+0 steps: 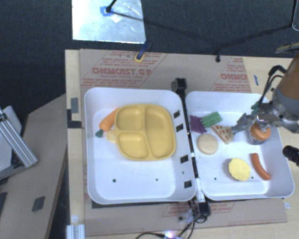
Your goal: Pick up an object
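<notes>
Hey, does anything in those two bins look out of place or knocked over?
One thing stands out: in the left bin the carrot lies wedged against the upper left rim of the yellow divided plate, not in a compartment. In the right bin the toy foods lie loosely scattered; nothing looks spilled or damaged.

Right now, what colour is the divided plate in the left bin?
Yellow. The divided plate shows best in the camera view, lying in the left bin.

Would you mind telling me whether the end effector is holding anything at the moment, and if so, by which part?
It cannot be told: the end effector is low in the right white bin, beside the tan waffle wedge.
</notes>
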`<state>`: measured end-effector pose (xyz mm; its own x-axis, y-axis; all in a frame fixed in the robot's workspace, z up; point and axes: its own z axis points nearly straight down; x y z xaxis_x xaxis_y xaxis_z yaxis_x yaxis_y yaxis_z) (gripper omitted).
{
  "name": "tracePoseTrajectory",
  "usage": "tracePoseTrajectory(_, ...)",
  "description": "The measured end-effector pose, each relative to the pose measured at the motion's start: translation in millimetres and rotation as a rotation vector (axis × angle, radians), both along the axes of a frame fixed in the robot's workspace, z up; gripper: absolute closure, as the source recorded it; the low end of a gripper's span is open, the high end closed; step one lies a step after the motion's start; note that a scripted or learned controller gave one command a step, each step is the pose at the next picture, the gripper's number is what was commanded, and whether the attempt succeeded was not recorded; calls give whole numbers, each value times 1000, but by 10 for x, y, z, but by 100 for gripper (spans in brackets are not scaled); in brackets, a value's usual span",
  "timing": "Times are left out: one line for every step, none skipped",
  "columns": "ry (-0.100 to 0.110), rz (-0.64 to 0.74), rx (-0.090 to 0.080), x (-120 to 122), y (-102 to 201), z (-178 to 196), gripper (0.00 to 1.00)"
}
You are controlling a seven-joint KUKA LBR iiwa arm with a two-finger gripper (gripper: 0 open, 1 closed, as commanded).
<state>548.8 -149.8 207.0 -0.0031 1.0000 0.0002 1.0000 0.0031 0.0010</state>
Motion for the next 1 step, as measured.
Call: tracePoseTrajectory(5, -2, 1, 6, -15, -627, 0)
